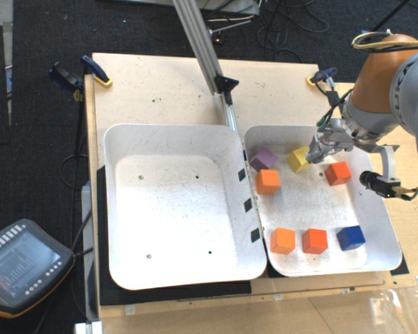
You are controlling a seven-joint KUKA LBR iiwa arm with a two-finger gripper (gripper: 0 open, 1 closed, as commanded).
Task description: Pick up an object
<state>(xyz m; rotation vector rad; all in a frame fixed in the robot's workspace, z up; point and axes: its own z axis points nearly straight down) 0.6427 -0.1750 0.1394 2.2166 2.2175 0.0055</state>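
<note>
Dark carpet and loose cables surround my pale bench [160, 82], which carries two shallow white bins side by side. From the middle of the right bin [376, 252], I count the blocks: a purple block [263, 159] at about ten o'clock with an orange block [267, 181] just below it, a yellow block [299, 160] near twelve, a red-orange block [337, 173] at one o'clock, and along the near edge an orange cube [283, 241], a red cube [315, 241] and a blue block [350, 238] from seven round to five. The left bin [125, 152] sits at nine o'clock from all this. My gripper [319, 152] hangs right at the yellow block's right side, seemingly touching it, but I cannot tell whether its jaws stand apart or together, nor whether the block is between them. I judge that block light, stiff and smooth-faced, probably wood or foam, so I would pinch two opposite flat faces squarely; a corner grip would likely let it twist out.
</note>
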